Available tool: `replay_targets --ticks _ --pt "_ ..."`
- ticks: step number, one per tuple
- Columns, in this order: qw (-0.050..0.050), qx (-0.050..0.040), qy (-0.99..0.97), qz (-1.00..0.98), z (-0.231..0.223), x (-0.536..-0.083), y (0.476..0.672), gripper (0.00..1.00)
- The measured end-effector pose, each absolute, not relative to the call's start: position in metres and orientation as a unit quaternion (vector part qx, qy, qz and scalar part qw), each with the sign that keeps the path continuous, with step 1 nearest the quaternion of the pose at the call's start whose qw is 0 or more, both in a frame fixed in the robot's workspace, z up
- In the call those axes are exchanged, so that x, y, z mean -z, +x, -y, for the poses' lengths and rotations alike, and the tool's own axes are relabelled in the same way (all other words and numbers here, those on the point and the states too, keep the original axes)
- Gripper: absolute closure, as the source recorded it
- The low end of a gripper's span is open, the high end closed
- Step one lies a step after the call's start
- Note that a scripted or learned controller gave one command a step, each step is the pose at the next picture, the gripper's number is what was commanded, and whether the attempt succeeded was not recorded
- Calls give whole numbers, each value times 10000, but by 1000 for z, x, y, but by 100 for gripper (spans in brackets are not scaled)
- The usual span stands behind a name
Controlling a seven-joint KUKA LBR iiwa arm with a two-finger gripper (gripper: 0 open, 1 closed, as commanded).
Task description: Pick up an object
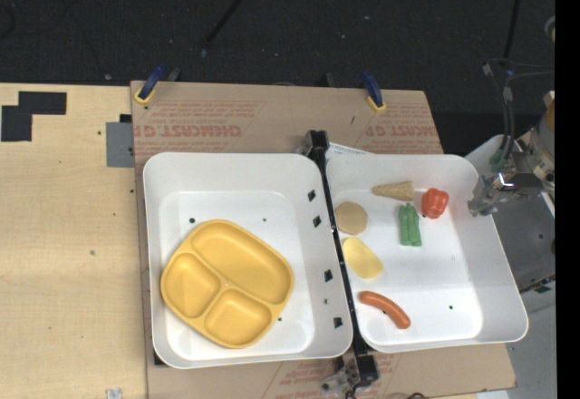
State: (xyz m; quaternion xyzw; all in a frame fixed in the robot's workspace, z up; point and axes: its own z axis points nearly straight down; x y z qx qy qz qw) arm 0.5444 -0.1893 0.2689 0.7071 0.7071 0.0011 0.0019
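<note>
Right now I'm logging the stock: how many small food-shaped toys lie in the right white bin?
6: tan cone, red pepper, green pod, tan round cookie, pale yellow chip, orange-red sausage. None seems hidden.

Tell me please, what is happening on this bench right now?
A robot arm is set to pick up an object. Its gripper sits at the right rim of the right bin, holding nothing. That bin holds toy foods: a red pepper, a green piece, a sausage. The left bin holds a yellow divided plate.
</note>
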Motion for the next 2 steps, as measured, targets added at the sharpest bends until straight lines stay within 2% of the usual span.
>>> replay_targets --ticks 2 --pt "-6 0 7061 -7081 89 -269 557 100"
